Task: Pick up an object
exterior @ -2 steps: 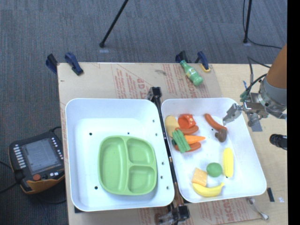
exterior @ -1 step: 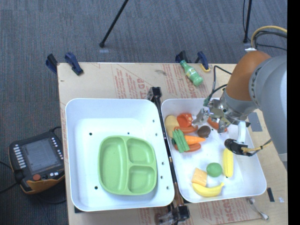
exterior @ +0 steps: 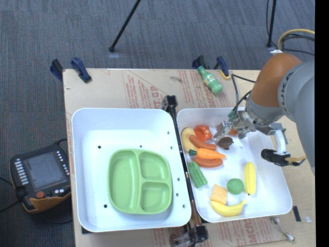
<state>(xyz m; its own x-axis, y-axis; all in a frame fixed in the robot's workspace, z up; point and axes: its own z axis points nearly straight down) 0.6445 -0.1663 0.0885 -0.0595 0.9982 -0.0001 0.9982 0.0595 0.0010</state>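
Overhead, the jaws (exterior: 224,133) hang low in the right bin (exterior: 277,202); I cannot tell their state. Just below them sits a dark brown piece (exterior: 224,142), with crowded toy carrots (exterior: 208,153) beside it. Closing could catch two items or nudge one away.

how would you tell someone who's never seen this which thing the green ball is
Look in the right bin, the one full of toy food, toward its near end. The green ball sits just left of the upright corn cob and above the banana. It is the only round, plain green piece there.
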